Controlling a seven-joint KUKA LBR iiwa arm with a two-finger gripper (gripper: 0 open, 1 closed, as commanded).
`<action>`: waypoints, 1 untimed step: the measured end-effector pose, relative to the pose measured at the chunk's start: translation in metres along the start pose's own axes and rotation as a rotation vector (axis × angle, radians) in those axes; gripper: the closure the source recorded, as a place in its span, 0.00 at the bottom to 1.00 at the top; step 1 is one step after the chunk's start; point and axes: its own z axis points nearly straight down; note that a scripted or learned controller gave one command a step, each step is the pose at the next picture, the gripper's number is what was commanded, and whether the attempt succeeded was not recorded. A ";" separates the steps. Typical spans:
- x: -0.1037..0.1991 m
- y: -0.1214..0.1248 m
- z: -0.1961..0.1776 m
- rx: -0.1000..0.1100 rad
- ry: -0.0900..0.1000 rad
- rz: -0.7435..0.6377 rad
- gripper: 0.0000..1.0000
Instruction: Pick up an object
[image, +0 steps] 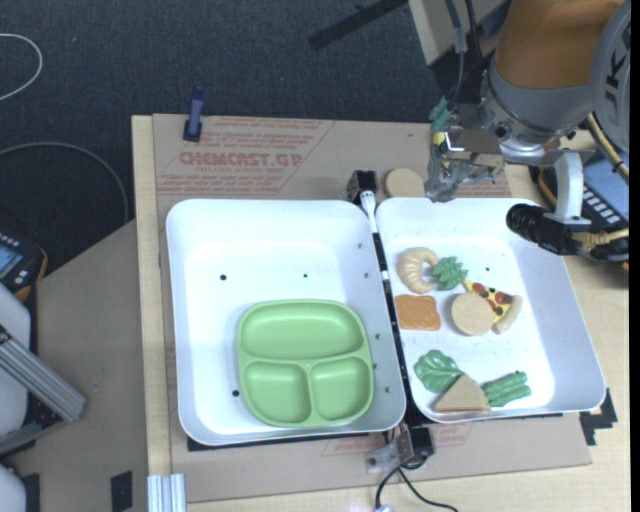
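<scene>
Cardboard (240, 160) printed with faded red lettering covers the bench under two shallow white bins set side by side, and a small blue clip (194, 116) sits at its far left corner. The left bin (200, 250) holds a pale green divided plate (304, 362) with one long compartment and two smaller ones, lying toward the bin's near side. The right bin (560, 300) holds a scatter of toy foods: a tan croissant (416, 269) touching a small green leafy piece (450, 271), an orange square cracker (417, 312) just below them, a round beige biscuit (471, 314) beside a pizza slice (503, 304), and nearer the front edge a green leaf (434, 368), a tan wedge like a sandwich (460, 396) and a green bean pod (506, 388), these three close together. A pale round disc (405, 183) rests on the cardboard just beyond the right bin's far edge. The gripper (447, 186) hangs above that far edge, near the disc and well apart from the foods, with nothing between its fingers; whether they are spread or closed cannot be told from this angle. Above it rises the grey arm (540, 90) with its orange band
</scene>
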 end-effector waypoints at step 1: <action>0.073 -0.032 0.056 0.016 0.007 -0.015 1.00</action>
